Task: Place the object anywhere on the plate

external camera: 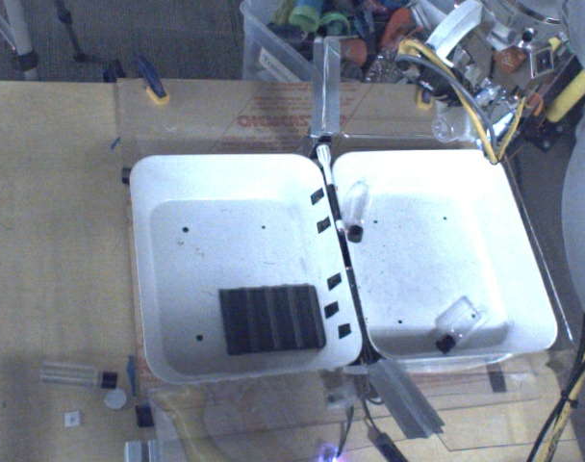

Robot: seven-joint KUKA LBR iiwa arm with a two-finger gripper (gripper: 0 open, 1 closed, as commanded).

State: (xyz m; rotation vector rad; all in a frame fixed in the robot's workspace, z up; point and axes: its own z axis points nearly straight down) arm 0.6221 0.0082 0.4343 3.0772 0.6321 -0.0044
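clear object [456, 318] lies in right bin's [535, 301] near corner, well apart from arm [525, 3]; jaws' state unclear.

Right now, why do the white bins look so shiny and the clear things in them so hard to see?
In the camera view, overhead light glares off the rims of the left bin and right bin; the two clear objects blend into the white; the dark ridged plate shows sharply; the arm at top right looks a bit blurry.
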